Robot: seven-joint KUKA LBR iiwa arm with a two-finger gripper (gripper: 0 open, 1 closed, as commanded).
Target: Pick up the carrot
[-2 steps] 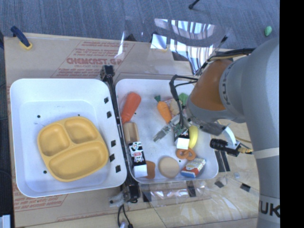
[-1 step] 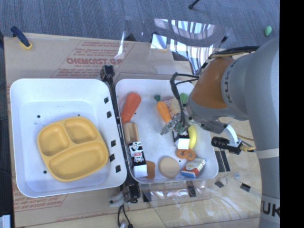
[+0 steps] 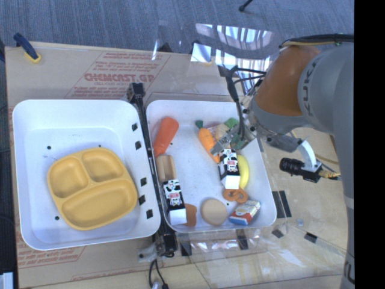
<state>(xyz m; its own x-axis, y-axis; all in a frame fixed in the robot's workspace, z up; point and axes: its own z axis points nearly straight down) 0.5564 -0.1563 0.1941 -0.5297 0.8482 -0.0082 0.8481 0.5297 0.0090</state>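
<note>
Two white bins, so going left to right. Way off to the left of my gripper [image 3: 233, 141] is the left bin [image 3: 24, 161], with one yellow divided plate [image 3: 91, 187] in it and nothing I need.

Everything else sits in the right bin [image 3: 192, 110]. Well left of my gripper, against the bin's left wall, lies one big orange-red piece [image 3: 165, 134], fatter than the carrot and with no green on it, so I'm reading it as a decoy. Lower left of my gripper there's one tan cylinder [image 3: 163, 165], then a cow-print carton [image 3: 172, 194].

One carrot [image 3: 207, 140], small, with a green top, and it's just left of my gripper, close beside it but not between anything of mine as far as I can see. Its long axis runs diagonal: green end up and to the left, tip pointing down and to the right. So my guess is the move turns on a short shift left and closing across that diagonal.

Can't tell whether my gripper is open or closed, the wrist hides it.

Below my gripper: a second cow-print carton [image 3: 228, 161], so two of those, one banana [image 3: 243, 170], one pretzel [image 3: 234, 195], one egg-looking thing [image 3: 212, 211] and one red-and-white box [image 3: 245, 211].
</note>
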